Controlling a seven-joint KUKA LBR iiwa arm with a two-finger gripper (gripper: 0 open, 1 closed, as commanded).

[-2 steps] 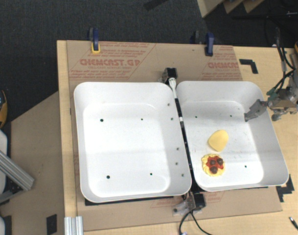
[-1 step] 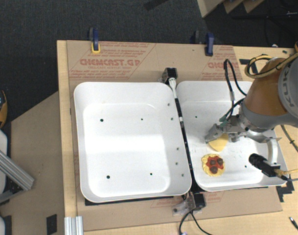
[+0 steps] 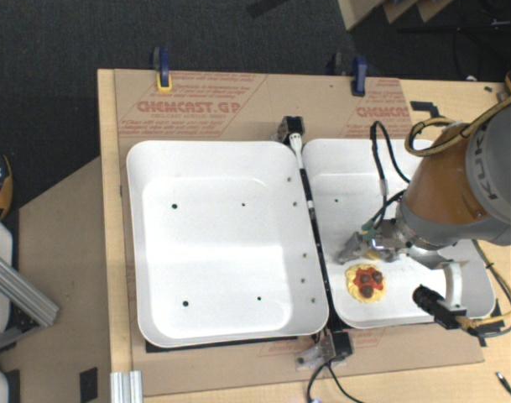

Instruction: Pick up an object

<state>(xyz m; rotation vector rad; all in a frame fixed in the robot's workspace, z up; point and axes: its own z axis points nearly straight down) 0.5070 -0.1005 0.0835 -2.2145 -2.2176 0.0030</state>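
Camera view: pincer (image 3: 360, 246) hangs over the right bin (image 3: 339, 162), just above a small yellow-and-red toy (image 3: 366, 282); its spread I cannot tell. Toy looks light, maybe soft; grip its edges.

1. The arm (image 3: 477, 183) is chunky and rounded, grey casing with a wide orange band above the wrist.
2. Black cables (image 3: 379, 154) loop off it, one pale cable too.
3. The hand (image 3: 362, 243) is small, metallic grey, greenish bits.
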